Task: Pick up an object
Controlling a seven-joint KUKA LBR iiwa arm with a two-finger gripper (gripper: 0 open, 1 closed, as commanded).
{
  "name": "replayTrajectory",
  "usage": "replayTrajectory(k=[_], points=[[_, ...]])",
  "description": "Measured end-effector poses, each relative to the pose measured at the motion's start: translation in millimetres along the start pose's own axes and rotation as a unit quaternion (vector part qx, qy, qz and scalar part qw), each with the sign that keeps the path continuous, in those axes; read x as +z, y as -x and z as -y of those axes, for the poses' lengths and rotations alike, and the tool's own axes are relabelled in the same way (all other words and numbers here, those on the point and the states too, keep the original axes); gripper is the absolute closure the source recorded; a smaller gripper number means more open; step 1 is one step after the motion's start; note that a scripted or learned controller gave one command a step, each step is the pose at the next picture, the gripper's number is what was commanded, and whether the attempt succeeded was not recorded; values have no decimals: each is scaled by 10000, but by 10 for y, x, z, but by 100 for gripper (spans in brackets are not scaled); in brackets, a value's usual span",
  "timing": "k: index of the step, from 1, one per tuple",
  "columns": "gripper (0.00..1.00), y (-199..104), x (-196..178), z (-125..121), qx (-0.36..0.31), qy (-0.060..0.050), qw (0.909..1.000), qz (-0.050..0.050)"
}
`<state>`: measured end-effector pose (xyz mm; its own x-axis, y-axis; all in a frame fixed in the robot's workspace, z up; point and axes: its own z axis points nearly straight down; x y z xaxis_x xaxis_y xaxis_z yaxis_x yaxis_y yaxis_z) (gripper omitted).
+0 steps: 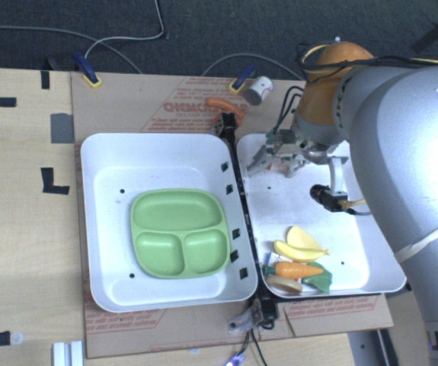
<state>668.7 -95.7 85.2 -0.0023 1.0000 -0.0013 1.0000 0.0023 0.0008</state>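
A small heap of toy food lies in the right bin (371, 261) near its front edge: a yellow banana-like piece (301, 242), an orange carrot (298, 270), a green piece (322, 280) and a beige piece (282, 285). My gripper (271, 165) hangs over the back left corner of that bin, well behind the heap and apart from it. Its fingers stand spread, open, with bare white bin floor between them.
A green three-compartment plate (180, 204) lies in the left bin (100, 204). The black divider (238, 204) between the bins runs just left of my gripper. A black fitting and cable (327, 197) hang off the arm over the right bin. Clamps and an orange tool (225, 104) lie behind the bins.
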Motion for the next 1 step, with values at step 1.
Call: replayTrajectory(k=[1], points=[[0,57,-1,0,1,1,10000,2]])
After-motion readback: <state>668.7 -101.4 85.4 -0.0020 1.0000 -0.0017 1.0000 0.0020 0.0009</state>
